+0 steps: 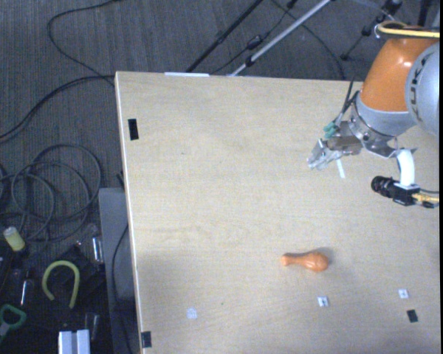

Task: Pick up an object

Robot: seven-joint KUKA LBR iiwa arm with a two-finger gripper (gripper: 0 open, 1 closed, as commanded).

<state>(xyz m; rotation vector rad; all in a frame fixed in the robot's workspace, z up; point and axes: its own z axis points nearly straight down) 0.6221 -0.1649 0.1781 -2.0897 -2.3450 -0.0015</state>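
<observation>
A small orange gourd-shaped object (pixel 306 261) lies on its side on the tan bench surface (pixel 221 198), in the lower right part of the camera view, its narrow end pointing left. My gripper (pixel 328 166) hangs at the right, well above the object in the picture and slightly to its right, apart from it. Its fingers stand open with nothing between them. The grey arm with its orange band (pixel 395 76) comes in from the upper right.
A few small tags (pixel 323 301) (pixel 403 293) (pixel 412 316) lie near the front right, and a black mark (pixel 133 129) sits by the left edge. Beyond that edge are floor cables (pixel 44 190) and tools. Tripod legs (pixel 295 17) cross behind the bench.
</observation>
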